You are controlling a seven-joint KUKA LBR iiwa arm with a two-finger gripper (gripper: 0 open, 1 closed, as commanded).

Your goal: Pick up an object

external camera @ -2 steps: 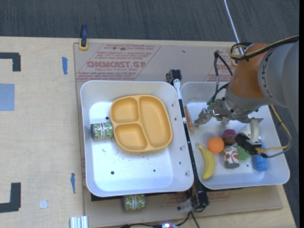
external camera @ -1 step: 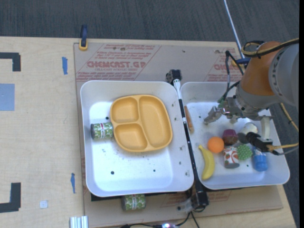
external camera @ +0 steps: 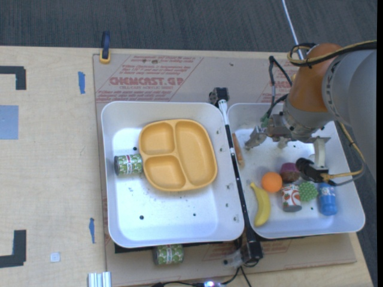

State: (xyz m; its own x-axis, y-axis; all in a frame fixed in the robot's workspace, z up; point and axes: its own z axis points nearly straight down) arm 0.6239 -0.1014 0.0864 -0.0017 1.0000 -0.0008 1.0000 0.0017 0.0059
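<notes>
So far nothing had been lifted, as far as could be judged. The arm reached in from the right and hung over the rear of the right bin, w/ the gripper low near that bin's back-left corner, just beside the divider. Its jaws looked a little apart and had nothing between them; the view was small there, so how wide they stood was hard to call.

Candidate objs all lay toward the front of the right bin, apart from the gripper: an orange, a banana just below it, a can, a green ball, a blue bottle and a dark purple item. A thin carrot-like stick lay along the left wall, nearest the gripper.

The left bin held a yellow tray w/ a green can touching its left edge.

Left to do, prob.: settle on one obj, close on it, raise it clear. The stick seemed the closest target, but which one the program meant couldn't be told.
</notes>
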